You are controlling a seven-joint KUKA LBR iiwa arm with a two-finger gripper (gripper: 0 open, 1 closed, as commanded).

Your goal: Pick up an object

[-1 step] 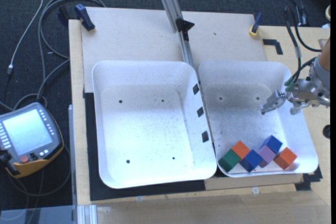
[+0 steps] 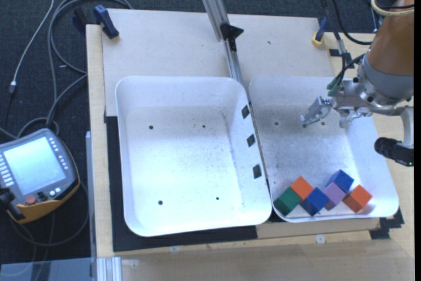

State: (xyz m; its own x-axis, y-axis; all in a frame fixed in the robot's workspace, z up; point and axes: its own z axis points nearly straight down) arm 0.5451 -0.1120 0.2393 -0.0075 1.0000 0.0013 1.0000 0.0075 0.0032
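Observation:
Several small blocks lie bunched at the near edge of the right bin (image 2: 289, 141): a green block (image 2: 287, 200), an orange block (image 2: 301, 187), a dark blue block (image 2: 316, 200), a purple block (image 2: 334, 194), a blue block (image 2: 342, 179) and an orange block (image 2: 358, 198). My gripper (image 2: 317, 112) hangs over the upper middle of the right bin, well behind the blocks. Its fingers stand slightly apart and hold nothing.
The left bin (image 2: 184, 148) sits beside the right one, with a slanted metal rail (image 2: 217, 3) running between them from the back. Clamps sit at the bench's rear corners. A teach pendant (image 2: 33, 171) and cables lie on the floor at left.

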